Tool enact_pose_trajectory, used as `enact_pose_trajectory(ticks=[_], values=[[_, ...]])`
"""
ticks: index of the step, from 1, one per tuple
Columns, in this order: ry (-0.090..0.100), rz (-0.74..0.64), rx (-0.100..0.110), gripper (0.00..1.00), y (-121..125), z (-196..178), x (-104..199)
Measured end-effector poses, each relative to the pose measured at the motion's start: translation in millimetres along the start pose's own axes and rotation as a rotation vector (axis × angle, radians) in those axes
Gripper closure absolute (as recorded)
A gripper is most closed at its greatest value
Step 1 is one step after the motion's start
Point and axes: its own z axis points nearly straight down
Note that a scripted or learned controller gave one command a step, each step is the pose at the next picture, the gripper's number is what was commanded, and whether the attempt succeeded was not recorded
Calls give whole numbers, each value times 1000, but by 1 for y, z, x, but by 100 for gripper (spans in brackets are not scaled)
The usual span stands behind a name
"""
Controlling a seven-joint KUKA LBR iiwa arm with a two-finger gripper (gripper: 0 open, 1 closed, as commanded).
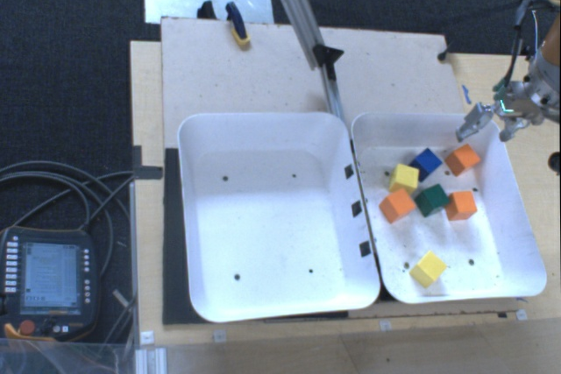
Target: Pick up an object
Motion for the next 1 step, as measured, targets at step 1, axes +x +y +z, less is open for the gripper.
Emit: enact_pose_trajectory(ticks=[1], values=[[-2,-2,-4,0,1,-3,0]])
